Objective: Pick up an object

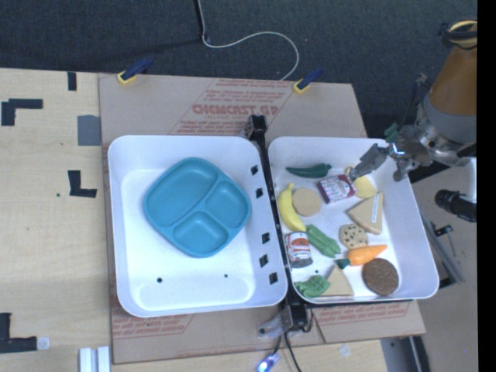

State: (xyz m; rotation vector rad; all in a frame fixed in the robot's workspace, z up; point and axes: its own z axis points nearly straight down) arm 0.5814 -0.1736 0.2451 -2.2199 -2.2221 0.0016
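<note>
While gripper [364, 170] hovers, one banana [290, 208], two white bins [124, 231]

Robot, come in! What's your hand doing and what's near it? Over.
Hand low over right bin, upper part, holding nothing seen. Red-labelled packet and yellow piece right beside it. Toy food crowded close together; blue plate alone in left bin.
</note>
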